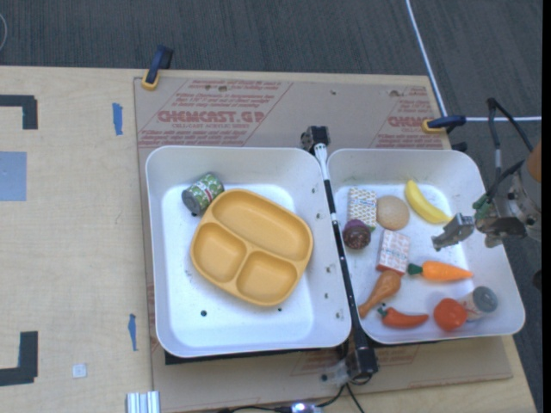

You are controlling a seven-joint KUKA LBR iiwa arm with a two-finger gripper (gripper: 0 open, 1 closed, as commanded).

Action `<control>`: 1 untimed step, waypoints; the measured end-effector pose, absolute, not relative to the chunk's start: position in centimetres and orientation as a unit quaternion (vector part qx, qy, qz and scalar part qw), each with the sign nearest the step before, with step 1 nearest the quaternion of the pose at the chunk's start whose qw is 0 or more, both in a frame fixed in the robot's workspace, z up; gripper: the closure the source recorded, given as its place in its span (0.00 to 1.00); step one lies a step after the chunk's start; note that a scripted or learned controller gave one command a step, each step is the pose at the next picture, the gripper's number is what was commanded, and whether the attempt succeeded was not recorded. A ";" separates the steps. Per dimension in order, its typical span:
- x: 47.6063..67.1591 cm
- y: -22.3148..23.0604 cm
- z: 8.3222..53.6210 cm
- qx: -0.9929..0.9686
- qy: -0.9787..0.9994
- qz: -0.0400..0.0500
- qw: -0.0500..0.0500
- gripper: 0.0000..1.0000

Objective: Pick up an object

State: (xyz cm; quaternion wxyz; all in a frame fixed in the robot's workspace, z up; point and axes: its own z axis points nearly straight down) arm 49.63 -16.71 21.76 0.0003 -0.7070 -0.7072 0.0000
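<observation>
Above the right bin's [510, 275] far edge hovers the gripper [469, 231].

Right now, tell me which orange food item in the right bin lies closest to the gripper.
The carrot, with its green end, lying just below the gripper. The drumstick and the pepper sit farther left and lower.

- Even, bright overhead light is filling the scene, leaving no harsh shadows.
- The white bins [172, 256] are glaring mildly (their floors are looking nearly washed out).
- Small soft shadows are hugging the yellow tray [250, 246].
- The gripper [469, 227] is appearing slightly blurred; elsewhere focus is holding reasonably sharp.
</observation>
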 end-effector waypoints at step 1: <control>50.5 -12.3 10.1 -0.707 -0.707 0.000 0.000 0.00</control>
